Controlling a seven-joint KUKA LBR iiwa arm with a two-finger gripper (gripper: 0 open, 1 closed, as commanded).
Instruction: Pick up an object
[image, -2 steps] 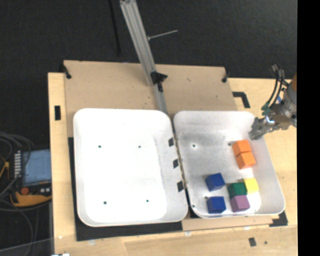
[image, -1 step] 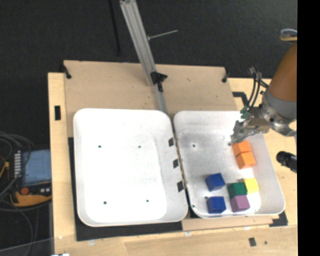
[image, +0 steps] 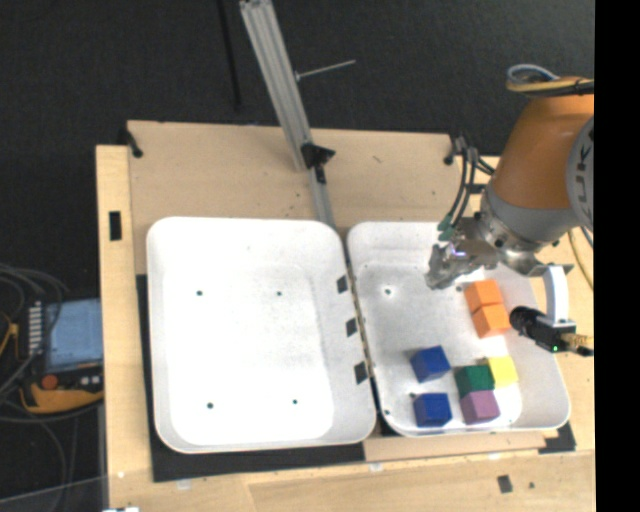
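Looking down on the surface (image: 400, 150), you are seeing the tool (image: 447, 262) hanging over the upper middle of the right bin (image: 400, 245), with nothing visibly between its tips, so the pick is not yet done. Whether the tool is apart or together you cannot tell from this angle; it is too small and dark against the wrist.

Candidates for the pick are all lying in the right bin. Two orange blocks (image: 487, 306) are sitting just beside the tool at about its 4 o'clock, touching each other, and they are looking like the closest target. Further toward 6 o'clock a blue cube (image: 430, 362) is resting apart from the rest, with a second blue cube (image: 433, 409) below it near the bin's lower rim. At about 5 o'clock a tight cluster is sitting together: a green cube (image: 474, 379), a yellow cube (image: 502, 371) and a purple cube (image: 482, 405), touching or nearly so.

What is left, by my judgement, is everything: descending, closing and lifting.

The left bin (image: 250, 330) is lying alongside at 9 o'clock. A slanted metal pole (image: 285, 85) is rising at 11 o'clock, well apart from the tool. The crowded cluster is probably offering the poorest finger room; the upper blue cube is looking the freest.
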